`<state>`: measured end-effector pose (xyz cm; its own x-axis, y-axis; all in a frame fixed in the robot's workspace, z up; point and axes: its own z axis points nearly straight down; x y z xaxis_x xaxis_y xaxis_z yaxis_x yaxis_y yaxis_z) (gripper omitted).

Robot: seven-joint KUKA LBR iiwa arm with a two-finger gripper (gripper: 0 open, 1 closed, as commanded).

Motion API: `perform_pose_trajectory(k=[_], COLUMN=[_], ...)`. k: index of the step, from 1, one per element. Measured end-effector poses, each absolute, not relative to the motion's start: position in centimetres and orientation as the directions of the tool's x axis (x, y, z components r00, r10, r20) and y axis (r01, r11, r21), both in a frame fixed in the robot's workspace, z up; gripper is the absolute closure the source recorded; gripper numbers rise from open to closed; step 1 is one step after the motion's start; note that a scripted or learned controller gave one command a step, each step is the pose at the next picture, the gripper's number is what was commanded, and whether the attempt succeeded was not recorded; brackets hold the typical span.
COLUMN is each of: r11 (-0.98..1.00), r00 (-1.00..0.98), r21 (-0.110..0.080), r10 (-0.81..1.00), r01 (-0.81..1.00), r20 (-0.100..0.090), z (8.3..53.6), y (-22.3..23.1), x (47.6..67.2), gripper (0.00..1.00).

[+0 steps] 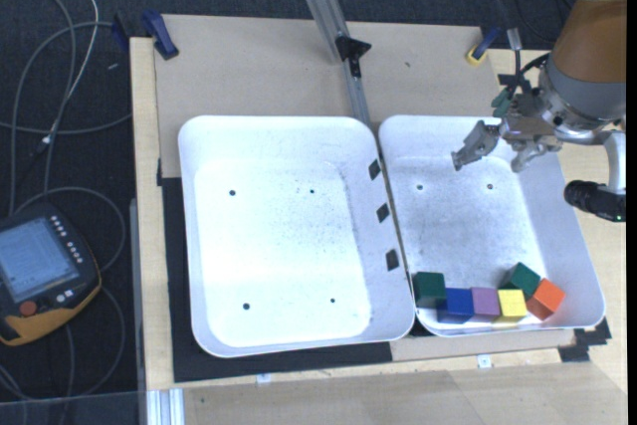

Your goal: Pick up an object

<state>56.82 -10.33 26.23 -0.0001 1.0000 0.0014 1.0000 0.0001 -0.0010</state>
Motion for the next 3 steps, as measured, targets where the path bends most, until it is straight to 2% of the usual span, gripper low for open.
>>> perform_pose_trajectory(k=[1, 2, 3], r11=[0.003, -0.001, 0.003], r00=[-0.003, 0.001, -0.003], r21=[0.005, 0.006, -0.009], r10=[1.000, 1.000, 1.000], r01=[1.000, 1.000, 1.000], r20=[0.000, -0.002, 0.002], z=[28.7, 31.4, 21.6], y=[-9.1, -11.5, -9.0], x=[56.2, 58.5, 61.1], gripper=[0.00, 0.00, 0.00])
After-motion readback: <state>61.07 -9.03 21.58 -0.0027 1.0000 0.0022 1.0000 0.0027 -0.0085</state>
